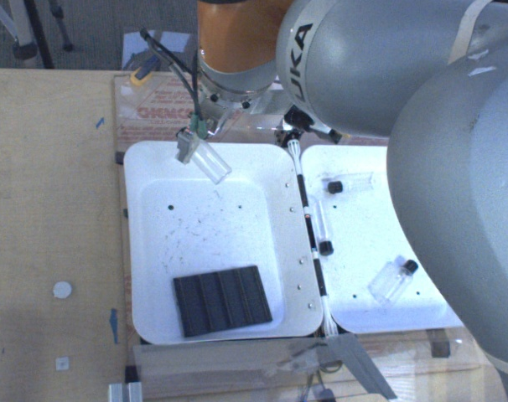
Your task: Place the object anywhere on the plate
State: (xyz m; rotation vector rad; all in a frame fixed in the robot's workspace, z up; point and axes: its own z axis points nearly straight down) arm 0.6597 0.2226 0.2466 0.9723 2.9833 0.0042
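Observation:
A dark grey ribbed plate (222, 300) lies flat near the front of the left white bin (145, 224). Over the back of that bin, my gripper (192, 145) hangs below the orange wrist band. A clear plastic vial (210, 164) sticks out from between its fingers, tilted down to the right. The vial is held well behind the plate, above the bin's back rim area.
The right white bin (363, 308) holds three clear vials with black caps: one at the back (348, 184), one by the left wall (322, 231), one nearer the front (391, 278). The large grey arm covers the upper right. Bare bench lies to the left.

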